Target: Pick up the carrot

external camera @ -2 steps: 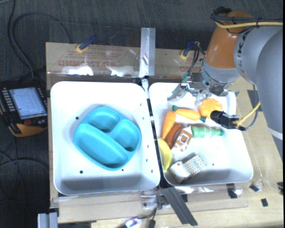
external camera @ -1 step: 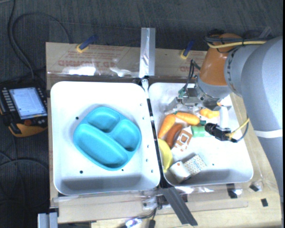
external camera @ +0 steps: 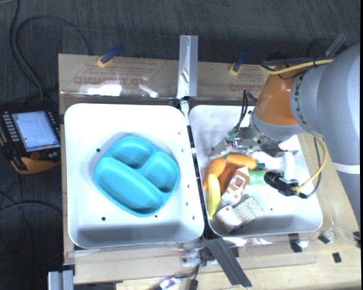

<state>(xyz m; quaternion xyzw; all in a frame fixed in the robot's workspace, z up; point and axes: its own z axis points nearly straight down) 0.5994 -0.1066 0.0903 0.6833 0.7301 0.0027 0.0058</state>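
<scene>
The carrot [external camera: 242, 160] is an orange tapered piece lying roughly crosswise in the left half of the right bin [external camera: 302, 219], on top of a pile of items. A second orange piece [external camera: 216, 167] lies just to its left, beside a yellow banana [external camera: 212, 195]. My gripper [external camera: 238, 138] hangs low over the bin, just above and behind the carrot, below the orange wrist band [external camera: 278, 101]. The wrist body hides part of the gripper, and nothing can be seen held in it.
The left bin [external camera: 78, 222] holds a blue divided tray [external camera: 136, 174]. Around the carrot lie a white and brown packet [external camera: 236, 186], a patterned pouch [external camera: 248, 208], a white item [external camera: 226, 217] and green scraps [external camera: 258, 165]. A black fitting [external camera: 278, 182] with a yellow cable sits to the right.
</scene>
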